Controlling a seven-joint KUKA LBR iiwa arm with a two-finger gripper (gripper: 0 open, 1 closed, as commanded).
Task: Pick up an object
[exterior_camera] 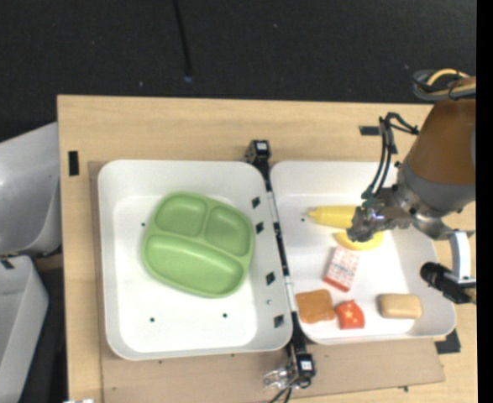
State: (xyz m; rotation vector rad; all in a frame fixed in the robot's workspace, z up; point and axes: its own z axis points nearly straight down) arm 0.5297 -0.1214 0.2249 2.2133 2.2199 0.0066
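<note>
Banana (334, 217): yellow, curved, lying in the right bin (414, 179) near its middle, one end pointing toward the divider between the bins. Gripper (365, 226) is down over the banana's right end, right against it; dark wrist parts cover the tips, so cannot tell whether open, closed, or clamped on the fruit. Just below the banana: small red-and-white carton (342, 269). Along the near wall: orange-brown piece (315, 306), red piece (350, 315), tan block (398, 306). Left bin (120, 309) holds a green divided plate (199, 243).
</note>
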